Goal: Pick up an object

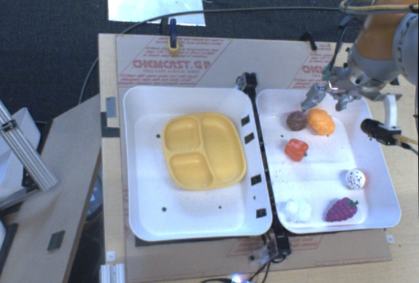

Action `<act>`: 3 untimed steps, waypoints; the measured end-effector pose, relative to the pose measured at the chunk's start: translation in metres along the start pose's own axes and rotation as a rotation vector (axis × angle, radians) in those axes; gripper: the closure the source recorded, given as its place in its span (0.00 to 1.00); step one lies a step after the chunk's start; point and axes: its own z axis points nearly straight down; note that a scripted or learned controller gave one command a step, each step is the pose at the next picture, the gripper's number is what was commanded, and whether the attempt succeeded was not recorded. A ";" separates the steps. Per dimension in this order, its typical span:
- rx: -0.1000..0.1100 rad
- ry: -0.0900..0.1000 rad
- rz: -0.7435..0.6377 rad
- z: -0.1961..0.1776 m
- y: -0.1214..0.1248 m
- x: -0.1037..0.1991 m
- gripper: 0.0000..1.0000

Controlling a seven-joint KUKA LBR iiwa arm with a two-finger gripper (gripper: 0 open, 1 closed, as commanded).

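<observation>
The right bin [376, 170] holds an orange fruit [321, 122] beside a dark brown round piece [296, 120] near its far edge. A red pepper [296, 149] lies toward the middle. Along the near side sit a white speckled ball [355, 178], purple grapes [341, 209] and a small white lumpy piece [298, 210]. My gripper [327, 98] hangs above the far part of this bin, just over the orange fruit and the brown piece, its two fingers spread apart with nothing between them.
The left bin [147, 144] carries a yellow compartment plate [201, 149]. A black hinge strip [256, 157] runs between the two bins. The arm comes in from the upper right over the bench's cardboard surface [196, 59].
</observation>
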 end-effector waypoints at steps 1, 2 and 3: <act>-0.013 -0.002 -0.002 -0.008 0.003 0.000 0.00; -0.010 -0.002 -0.005 0.041 0.002 0.010 0.00; -0.029 -0.006 -0.004 0.061 0.005 0.003 0.00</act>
